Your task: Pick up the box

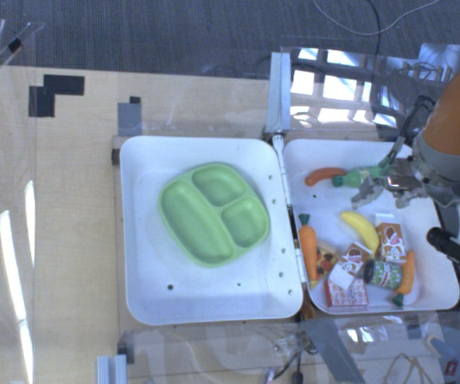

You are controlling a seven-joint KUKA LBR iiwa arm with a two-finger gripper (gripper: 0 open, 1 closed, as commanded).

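Camera view shows the box (390, 242), small and probably light cardboard, lying just beside the banana (361, 230), on the arm's side. Grab its flat sides gently. The gripper (383, 189) hangs above the banana, fingers spread a bit, holding nothing.

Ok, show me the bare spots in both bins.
Left bin: bare floor all round the green tray, widest along its near edge. Right bin: a bare patch at the far left corner, beside the chili. Near half is crowded: banana, carrot, boxes.
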